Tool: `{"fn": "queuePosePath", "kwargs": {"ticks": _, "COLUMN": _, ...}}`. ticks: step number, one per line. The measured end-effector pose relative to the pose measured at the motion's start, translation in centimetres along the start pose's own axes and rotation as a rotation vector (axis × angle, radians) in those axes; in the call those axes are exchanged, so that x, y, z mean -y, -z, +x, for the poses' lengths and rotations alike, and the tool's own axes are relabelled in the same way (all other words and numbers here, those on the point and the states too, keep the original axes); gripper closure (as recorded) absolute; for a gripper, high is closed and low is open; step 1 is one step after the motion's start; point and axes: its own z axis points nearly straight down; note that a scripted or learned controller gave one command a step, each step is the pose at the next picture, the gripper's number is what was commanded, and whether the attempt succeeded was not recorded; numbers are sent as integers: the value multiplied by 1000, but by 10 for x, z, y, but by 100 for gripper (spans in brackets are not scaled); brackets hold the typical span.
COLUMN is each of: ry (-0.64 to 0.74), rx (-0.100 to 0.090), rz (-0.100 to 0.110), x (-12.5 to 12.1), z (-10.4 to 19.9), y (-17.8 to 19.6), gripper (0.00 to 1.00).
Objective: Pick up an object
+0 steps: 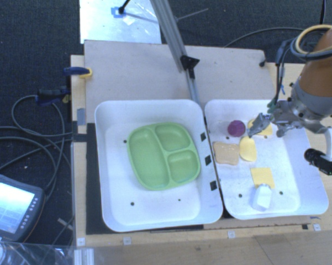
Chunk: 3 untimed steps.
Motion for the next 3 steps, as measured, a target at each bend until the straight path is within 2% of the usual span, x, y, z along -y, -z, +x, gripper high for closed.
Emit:
{"fn": "queuePosePath", "kwargs": {"ticks": 1, "ry": -1, "rx": 0, "rz": -1, "x": 0, "z": 0, "y": 0, "gripper": 0}}
{"fn": "queuePosePath", "kwargs": {"ticks": 2, "ry": -4, "rx": 0, "rz": 5, "x": -8, "z": -6, "y": -55, "gripper": 0}}
{"fn": "queuePosePath", "kwargs": {"ticks": 3, "ry": -4, "rx": -1, "rz": 6, "x": 1, "z": 0, "y": -111, "gripper": 0}}
